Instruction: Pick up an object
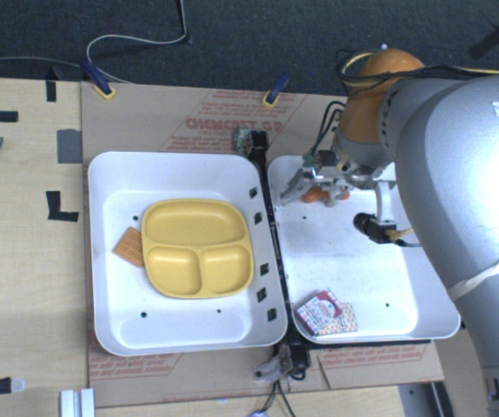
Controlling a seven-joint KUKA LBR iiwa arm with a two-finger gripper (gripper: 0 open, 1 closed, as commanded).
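Observation:
My gripper point(312, 187) is low over the far left part of the right bin point(406, 276). A small orange object point(319, 196) lies right under it, partly hidden by the gripper's metal parts. Whether the gripper has hold of it I cannot tell. A red and white packet point(325, 313) lies flat at the near left corner of the same bin. In the left bin point(110, 233) sits a yellow divided plate point(199, 246). A small brown waffle-like square point(129, 248) is tucked against the plate's left edge.
The grey arm fills the right side of the view, above the right bin's far and right parts. A ridge with black clips point(267, 250) separates the two bins. Cardboard point(206, 120) lies under both bins.

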